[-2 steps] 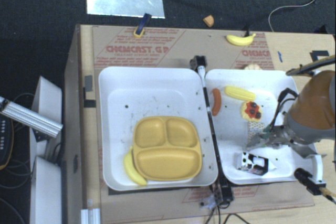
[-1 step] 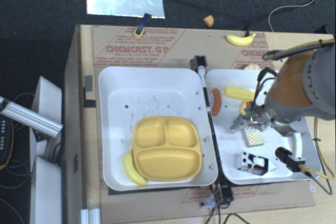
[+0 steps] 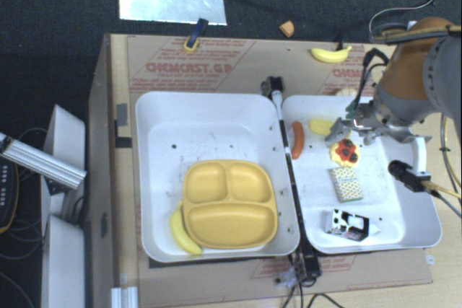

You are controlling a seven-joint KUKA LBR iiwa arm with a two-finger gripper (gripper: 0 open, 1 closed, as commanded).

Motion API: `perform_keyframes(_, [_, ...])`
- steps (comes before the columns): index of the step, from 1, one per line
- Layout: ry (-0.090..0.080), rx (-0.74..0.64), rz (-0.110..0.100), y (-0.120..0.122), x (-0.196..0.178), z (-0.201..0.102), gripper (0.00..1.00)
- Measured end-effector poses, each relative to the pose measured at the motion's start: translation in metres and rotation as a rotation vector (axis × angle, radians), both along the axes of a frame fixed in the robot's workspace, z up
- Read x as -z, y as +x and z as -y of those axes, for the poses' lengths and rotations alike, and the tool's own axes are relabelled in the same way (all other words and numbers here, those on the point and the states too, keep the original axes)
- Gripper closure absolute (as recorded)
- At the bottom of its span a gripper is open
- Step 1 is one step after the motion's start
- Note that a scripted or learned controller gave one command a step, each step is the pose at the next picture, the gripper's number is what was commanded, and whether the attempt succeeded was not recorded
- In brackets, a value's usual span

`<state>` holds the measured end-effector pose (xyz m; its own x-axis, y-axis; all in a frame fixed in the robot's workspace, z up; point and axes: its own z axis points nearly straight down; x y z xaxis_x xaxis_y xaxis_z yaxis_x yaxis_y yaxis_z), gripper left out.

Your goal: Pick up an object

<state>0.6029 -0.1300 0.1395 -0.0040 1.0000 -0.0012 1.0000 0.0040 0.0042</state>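
The camera looks down at a slant on a desk (image 3: pixel 216 58) that carries two shallow white bins side by side. The left bin (image 3: pixel 155 126) holds a yellow divided plate (image 3: pixel 229 203) with a banana (image 3: pixel 182 231) tucked against its lower left edge. The right bin (image 3: pixel 419 216) holds the loose pieces: an orange sausage (image 3: pixel 297 138) lying lengthwise just beside the wall shared with the left bin, a small yellow piece (image 3: pixel 320 126) near the top, a red and yellow toy (image 3: pixel 346 152) in the middle, a patterned block (image 3: pixel 347 185) just below it, and a black and white packet (image 3: pixel 349 225) nearer the front edge. A second banana (image 3: pixel 330 53) lies on the desk behind the bins.

The arm comes in from the right, and its gripper (image 3: pixel 357 128) hangs over the upper middle of the right bin. Whether the jaws are apart or together cannot be told from here; nothing is seen held between them.

The nearest candidate appears to be the red and yellow toy, which lies just below the gripper, toward the front of the bin. It looks compact with no clear long axis, so the grasp angle should matter little. The patterned block further on runs front to back.
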Motion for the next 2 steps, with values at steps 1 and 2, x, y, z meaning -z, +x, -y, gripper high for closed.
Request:
perform_keyframes(1, [0.001, 0.003, -0.004, -0.053, 0.055, 0.026, 0.0])
perform_keyframes(2, [0.007, -0.002, -0.044, 0.057, 0.061, 0.017, 0.0])
